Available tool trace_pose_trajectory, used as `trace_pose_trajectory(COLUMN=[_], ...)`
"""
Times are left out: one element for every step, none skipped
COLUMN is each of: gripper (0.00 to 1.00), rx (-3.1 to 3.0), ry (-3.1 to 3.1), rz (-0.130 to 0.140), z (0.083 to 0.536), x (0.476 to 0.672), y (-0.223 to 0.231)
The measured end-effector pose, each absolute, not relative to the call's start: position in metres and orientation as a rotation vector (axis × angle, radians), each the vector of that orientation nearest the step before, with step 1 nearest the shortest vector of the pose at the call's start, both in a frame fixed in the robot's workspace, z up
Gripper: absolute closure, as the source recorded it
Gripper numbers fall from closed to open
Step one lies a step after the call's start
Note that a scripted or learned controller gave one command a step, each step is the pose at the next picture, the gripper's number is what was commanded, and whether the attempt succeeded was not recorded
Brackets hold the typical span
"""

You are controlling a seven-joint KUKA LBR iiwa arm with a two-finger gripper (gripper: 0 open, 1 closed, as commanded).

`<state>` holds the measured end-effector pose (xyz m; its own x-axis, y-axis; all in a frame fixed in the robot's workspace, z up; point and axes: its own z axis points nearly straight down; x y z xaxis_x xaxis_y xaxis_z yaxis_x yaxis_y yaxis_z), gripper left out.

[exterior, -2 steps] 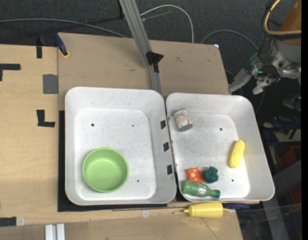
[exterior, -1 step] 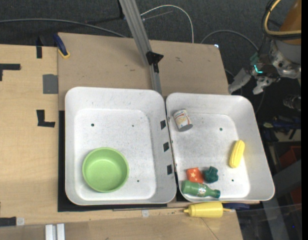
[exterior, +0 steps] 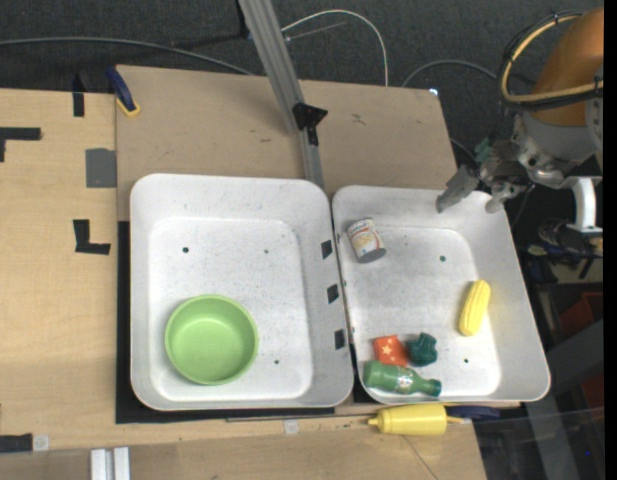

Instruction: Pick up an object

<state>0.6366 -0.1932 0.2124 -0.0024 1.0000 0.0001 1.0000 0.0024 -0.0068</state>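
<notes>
Hovering over right bin's far corner: gripper, fingers apart, holding nothing, poised to descend. Candidates inside: can, yellow corn, green bottle. Left bin: green bowl.

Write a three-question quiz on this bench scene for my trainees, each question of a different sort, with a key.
1. True or false: the green bowl lies in the same bin as the small can.
2. Multiple choice: the yellow corn lies in A) the left bin, B) the right bin, C) on the bench.
3. Fill in: the end effector hangs over the right bin's far ___ corner.

Key: 1 false; 2 B; 3 right.
</notes>
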Motion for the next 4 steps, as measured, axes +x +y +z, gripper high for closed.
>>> trace_pose_trajectory(gripper=[0.0, 0.0, 1.0, 1.0], rx=[-2.214, -2.215, -2.217, -2.22], ry=[-2.22, -2.22, -2.225, -2.226], rz=[0.008, 0.009, 0.004, -0.003], z=[0.149, 0.089, 0.104, 0.149], x=[0.635, 0.64, 0.642, 0.641], y=[-0.186, -0.19, -0.19, -0.182])
